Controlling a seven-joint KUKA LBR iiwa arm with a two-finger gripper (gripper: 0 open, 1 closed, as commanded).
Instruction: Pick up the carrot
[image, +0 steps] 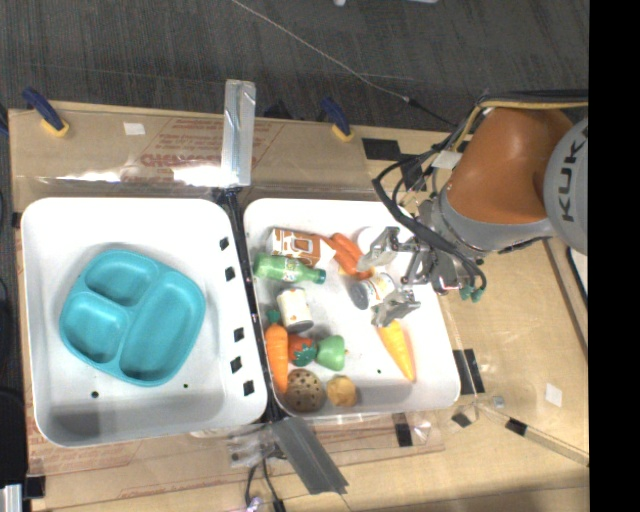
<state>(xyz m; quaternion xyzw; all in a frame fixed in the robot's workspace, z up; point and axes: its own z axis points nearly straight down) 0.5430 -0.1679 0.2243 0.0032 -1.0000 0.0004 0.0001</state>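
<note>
Two carrots lie in the right bin. One orange carrot rests near the bin's left wall, next to a green-topped piece. A paler orange carrot lies by the right wall, tip toward the front. My gripper hovers low over the right half of this bin with its fingers spread apart, open. Its lower finger sits just at the thick end of the paler carrot. A small silver can lies beside the gap between the fingers. Nothing is clamped between them.
The right bin also holds a green bottle, an orange-white carton, a red-orange pepper-like piece, a small white jar, a green vegetable, a brown ball and a potato. A teal divided tray lies in the left bin.
</note>
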